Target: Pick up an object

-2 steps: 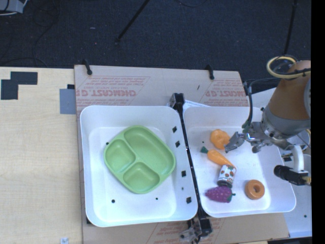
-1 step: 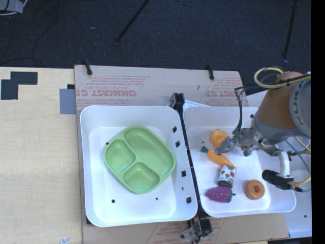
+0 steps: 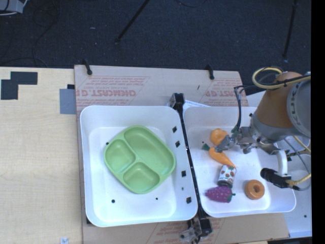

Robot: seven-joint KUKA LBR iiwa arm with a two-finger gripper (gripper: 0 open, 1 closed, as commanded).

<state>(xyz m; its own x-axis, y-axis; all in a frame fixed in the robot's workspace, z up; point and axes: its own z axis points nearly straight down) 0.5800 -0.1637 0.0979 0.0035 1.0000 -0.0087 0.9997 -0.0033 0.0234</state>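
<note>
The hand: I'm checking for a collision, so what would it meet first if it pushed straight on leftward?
Probably the orange carrot and the small orange piece beside it, just left of the hand. Height above them is unclear from this slanted view.

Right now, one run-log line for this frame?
phase: reaching | gripper: over right bin, by carrot | grasp: unconfirmed | also there: grapes, donut | left bin: green plate

Green divided plate (image 3: 139,158) in left bin (image 3: 94,136); cardboard sheet (image 3: 127,88) under both bins
</note>
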